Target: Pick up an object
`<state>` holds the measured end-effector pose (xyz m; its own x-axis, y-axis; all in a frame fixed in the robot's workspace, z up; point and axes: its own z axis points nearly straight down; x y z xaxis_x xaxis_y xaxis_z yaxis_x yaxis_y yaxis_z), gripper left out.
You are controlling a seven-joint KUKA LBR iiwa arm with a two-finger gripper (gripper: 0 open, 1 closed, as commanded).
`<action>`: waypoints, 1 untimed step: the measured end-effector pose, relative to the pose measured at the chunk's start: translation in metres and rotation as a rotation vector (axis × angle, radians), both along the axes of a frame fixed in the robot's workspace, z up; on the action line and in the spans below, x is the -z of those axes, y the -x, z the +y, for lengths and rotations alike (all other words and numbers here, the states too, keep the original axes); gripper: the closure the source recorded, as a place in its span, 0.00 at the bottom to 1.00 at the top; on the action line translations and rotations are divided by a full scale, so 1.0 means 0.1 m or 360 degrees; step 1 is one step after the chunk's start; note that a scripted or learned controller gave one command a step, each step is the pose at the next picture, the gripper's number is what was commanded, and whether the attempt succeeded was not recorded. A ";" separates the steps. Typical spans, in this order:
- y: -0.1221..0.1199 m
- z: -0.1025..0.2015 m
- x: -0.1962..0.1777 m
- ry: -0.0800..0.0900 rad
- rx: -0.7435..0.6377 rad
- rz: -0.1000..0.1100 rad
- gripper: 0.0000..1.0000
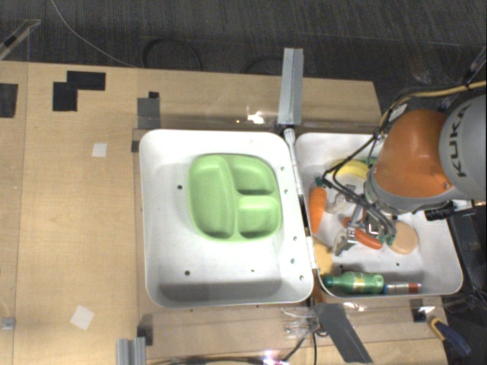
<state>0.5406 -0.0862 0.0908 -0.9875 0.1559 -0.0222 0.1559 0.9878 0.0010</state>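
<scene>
Pale wooden bench (pixel 68 226) bearing black patches (pixel 76 88) near its far left corner, lying against dark grey carpet (pixel 190 14) trailing a thin cable (pixel 84 33).

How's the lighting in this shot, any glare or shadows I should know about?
Camera view: even overhead light, fairly sharp; bright glare spots on the bench edge above the bins and at the bottom edge; soft shadow along the near wall of the left white bin beneath the green divided tray.
</scene>
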 end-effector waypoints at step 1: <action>-0.03 -0.04 0.00 -0.0008 0.0160 0.0009 0.00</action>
<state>0.5434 -0.0901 0.0906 -0.9670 0.2542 -0.0158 0.2542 0.9671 0.0048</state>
